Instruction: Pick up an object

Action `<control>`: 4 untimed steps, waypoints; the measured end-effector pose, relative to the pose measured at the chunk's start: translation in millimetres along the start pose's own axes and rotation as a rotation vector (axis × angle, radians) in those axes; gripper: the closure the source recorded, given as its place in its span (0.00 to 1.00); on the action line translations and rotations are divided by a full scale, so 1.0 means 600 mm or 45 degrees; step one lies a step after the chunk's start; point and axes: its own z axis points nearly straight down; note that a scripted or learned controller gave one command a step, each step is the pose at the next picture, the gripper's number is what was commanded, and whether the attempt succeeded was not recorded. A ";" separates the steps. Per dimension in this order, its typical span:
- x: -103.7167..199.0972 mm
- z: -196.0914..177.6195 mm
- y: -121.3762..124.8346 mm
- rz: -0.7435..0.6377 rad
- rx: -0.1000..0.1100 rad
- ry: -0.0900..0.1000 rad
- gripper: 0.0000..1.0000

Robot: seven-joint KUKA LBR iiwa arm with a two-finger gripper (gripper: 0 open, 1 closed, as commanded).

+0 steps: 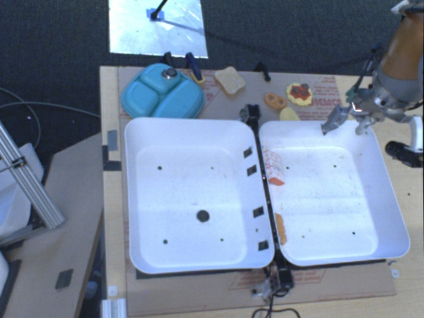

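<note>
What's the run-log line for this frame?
arm: over right white bin's far right corner | gripper: nothing held | near: red-white wrapper, orange piece at left wall | left white bin: small dark round object

Right bin wide open, clutter hugs the divider

Most of the right bin [371,197] floor is bare; only a red-white scrap [273,167] and an orange piece [281,229] sit against its left wall. Left bin [142,177] has one dark disc [203,215] mid-floor. Gripper [348,121] hangs over the right bin's far edge.
</note>
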 end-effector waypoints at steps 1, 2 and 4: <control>0.193 0.042 0.020 -0.015 0.001 0.008 0.00; 0.069 0.194 -0.034 0.010 0.013 -0.001 0.00; 0.317 -0.185 -0.048 -0.003 -0.018 0.002 0.00</control>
